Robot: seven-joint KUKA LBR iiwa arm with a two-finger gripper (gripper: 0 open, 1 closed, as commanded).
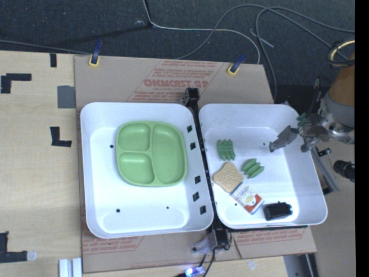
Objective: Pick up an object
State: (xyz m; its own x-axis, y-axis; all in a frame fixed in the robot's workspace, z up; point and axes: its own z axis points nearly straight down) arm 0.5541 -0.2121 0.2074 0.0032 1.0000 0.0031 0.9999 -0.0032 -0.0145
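Five small items crowd the right bin point(300, 154); the hand point(291, 138), fingers apart, hangs over its right edge.

Green divided plate point(151, 154) in left bin point(92, 172); cardboard sheet point(173, 79) beneath.

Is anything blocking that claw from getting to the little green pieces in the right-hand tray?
Nothing visible does. The gripper hangs at the right bin's right side, and bare white floor lies between it and the nearer green piece.
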